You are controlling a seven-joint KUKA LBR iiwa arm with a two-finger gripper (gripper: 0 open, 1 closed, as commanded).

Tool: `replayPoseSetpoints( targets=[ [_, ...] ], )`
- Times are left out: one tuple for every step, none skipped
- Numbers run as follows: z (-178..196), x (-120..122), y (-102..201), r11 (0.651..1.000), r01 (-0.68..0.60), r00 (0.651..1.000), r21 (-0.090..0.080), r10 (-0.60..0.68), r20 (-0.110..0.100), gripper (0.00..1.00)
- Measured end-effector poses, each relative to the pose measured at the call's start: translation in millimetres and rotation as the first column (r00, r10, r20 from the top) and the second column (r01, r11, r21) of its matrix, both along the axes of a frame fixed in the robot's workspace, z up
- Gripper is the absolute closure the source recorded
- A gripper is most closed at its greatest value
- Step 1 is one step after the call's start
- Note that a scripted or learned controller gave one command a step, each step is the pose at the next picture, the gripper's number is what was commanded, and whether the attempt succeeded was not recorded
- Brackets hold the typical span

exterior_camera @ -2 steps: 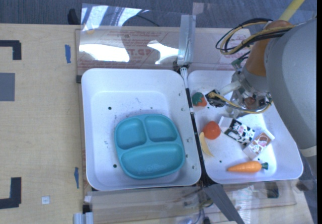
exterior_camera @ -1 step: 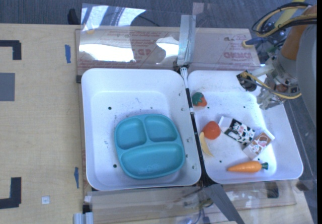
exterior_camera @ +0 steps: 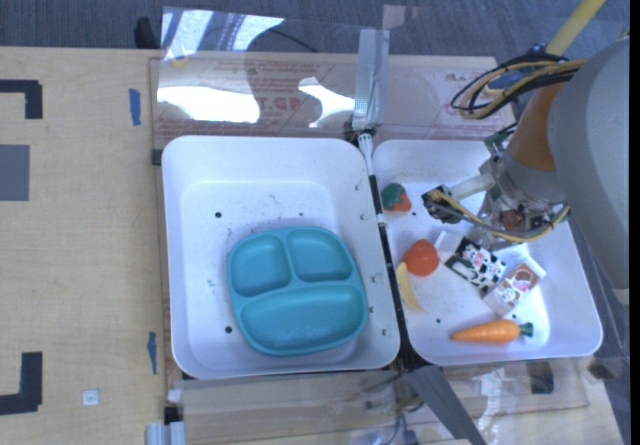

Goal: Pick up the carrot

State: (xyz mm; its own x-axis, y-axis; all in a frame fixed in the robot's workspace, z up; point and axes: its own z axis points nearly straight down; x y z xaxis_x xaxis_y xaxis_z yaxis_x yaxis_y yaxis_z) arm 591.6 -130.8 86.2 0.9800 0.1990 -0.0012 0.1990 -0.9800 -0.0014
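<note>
Orange and tipped with green at its right end, the carrot (exterior_camera: 487, 332) lies flat near the front edge of the right bin (exterior_camera: 570, 333), well apart from the gripper (exterior_camera: 470, 218), which hangs over the bin's middle at about twelve o'clock from it; nothing is visibly between its fingers, and how far they are parted cannot be told. At about ten o'clock from the carrot sit a red-orange ball (exterior_camera: 421, 258) and a pale yellow piece (exterior_camera: 408, 288), with a small patterned card (exterior_camera: 497, 273) at twelve o'clock. The left bin (exterior_camera: 200, 173) holds a teal divided plate (exterior_camera: 297, 289).
</note>
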Motion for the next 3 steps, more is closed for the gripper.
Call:
replayPoseSetpoints(
  targets=[
    [0.8,-112.7,28.9,0.998,-0.069,0.998,0.003,0.069,0.0,1.0],
    [0.7,-112.3,32.4,1.0,-0.021,1.0,-0.005,0.021,0.005,1.0],
    [0.7,-112.0,34.3,1.0,0.005,1.0,-0.008,-0.005,0.007,1.0]
  ],
)
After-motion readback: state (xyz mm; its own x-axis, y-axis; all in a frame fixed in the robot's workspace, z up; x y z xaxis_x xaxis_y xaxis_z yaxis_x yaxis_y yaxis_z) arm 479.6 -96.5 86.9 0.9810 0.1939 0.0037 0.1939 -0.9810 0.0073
